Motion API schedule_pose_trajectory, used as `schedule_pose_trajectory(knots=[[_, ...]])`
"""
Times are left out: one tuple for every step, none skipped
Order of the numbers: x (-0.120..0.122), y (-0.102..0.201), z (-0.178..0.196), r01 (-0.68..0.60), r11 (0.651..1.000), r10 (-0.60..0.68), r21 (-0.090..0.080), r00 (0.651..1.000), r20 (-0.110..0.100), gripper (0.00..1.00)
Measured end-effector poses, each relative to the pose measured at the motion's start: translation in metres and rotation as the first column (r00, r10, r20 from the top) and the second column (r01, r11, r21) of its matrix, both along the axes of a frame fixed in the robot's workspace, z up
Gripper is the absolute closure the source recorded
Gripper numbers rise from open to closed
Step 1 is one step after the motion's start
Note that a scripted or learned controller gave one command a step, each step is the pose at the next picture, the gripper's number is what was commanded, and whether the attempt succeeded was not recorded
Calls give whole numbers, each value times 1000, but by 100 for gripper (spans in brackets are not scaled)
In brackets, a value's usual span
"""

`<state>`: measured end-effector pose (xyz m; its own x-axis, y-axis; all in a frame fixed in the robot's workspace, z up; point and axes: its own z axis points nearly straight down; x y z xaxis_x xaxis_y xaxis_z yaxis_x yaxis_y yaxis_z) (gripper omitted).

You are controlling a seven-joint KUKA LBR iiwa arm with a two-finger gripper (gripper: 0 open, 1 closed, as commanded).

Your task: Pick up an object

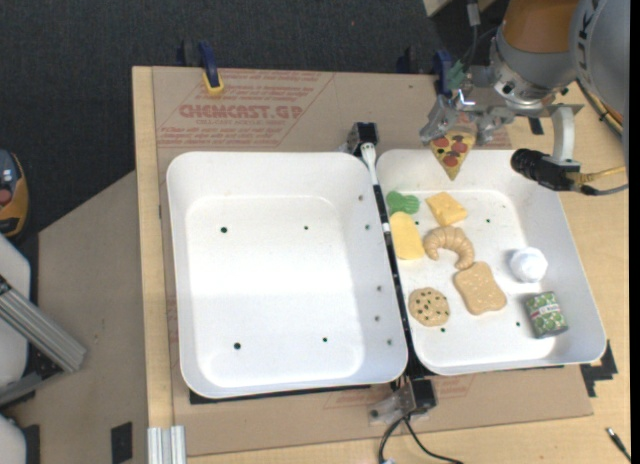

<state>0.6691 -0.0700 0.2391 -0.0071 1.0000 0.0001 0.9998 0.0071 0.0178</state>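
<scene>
The gripper hangs over the right bin's far edge, jaws closed on a pizza slice toy. The lift looks underway; next it needs carrying clear.

Bench topped with a brown board, red lettering near its far edge. Two shallow white bins sit directly on it, side by side and touching: left bin toward the left edge, right bin toward the right edge. A blue clamp grips the far edge near the left corner.
</scene>
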Motion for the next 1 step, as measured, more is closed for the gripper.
schedule_pose_trajectory(knots=[[-23, -6, -47, 8, 1000, -8, 0, 1000, -22, 100]])
